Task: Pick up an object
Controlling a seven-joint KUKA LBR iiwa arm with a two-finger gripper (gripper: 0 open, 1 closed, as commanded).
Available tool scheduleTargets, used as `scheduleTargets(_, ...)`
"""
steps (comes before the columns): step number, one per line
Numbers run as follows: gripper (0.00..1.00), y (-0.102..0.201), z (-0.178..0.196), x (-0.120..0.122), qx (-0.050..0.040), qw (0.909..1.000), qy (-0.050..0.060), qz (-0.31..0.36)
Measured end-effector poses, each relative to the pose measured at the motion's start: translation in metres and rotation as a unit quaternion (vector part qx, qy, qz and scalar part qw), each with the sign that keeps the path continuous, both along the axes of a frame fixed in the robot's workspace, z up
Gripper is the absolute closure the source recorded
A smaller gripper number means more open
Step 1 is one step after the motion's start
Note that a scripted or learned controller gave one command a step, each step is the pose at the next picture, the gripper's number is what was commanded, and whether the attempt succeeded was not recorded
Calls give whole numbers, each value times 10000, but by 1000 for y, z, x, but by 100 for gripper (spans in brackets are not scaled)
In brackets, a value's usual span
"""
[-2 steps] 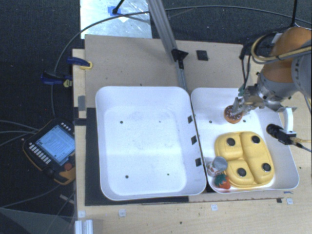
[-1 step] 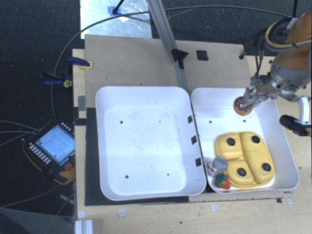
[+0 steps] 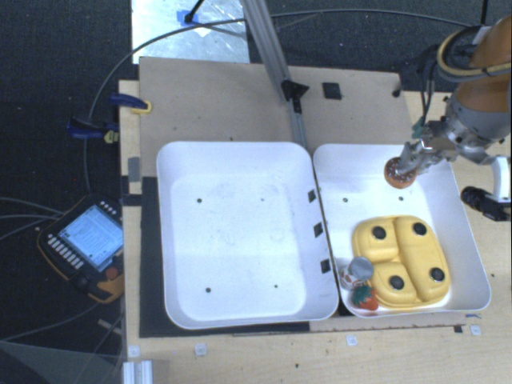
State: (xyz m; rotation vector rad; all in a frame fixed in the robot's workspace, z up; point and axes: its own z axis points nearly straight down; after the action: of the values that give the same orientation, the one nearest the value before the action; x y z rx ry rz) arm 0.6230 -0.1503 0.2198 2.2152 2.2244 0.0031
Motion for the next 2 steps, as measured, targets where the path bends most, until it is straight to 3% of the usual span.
scheduleTargets(2, 100, 103, 1, 10, 6, 10000, 3, 27)
